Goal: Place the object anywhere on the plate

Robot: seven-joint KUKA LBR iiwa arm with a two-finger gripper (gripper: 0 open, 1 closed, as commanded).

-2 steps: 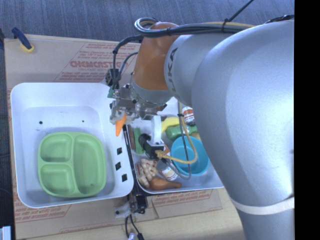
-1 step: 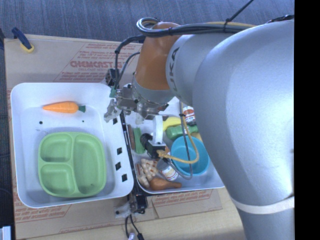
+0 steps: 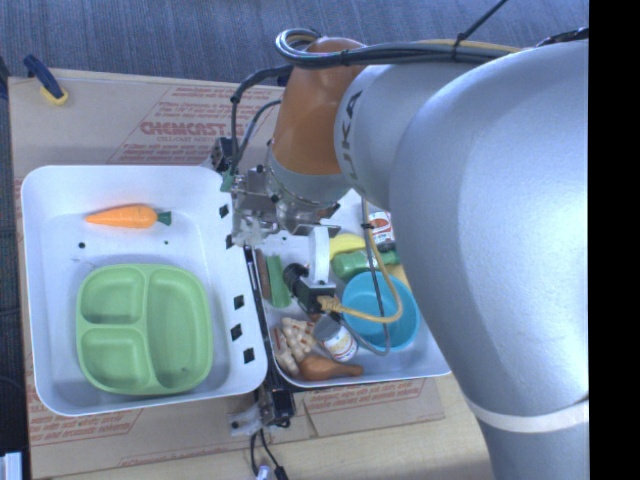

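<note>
1. Reaching in from the right, the grey arm (image 3: 480,218) is seen above the right bin (image 3: 425,366), with the gripper (image 3: 265,243) set over that bin's left edge
2. Whether the gripper is open or closed cannot be told
3. The orange carrot (image 3: 122,217) is laid at the far side of the left bin (image 3: 40,268), apart from the green plate (image 3: 145,328)
4. The plate is set in the near part of the left bin
5. A blue bowl (image 3: 398,326) and a small bottle (image 3: 338,340) are gathered in the right bin
6. Both bins are carried on the cardboard-covered counter (image 3: 160,128)
</note>
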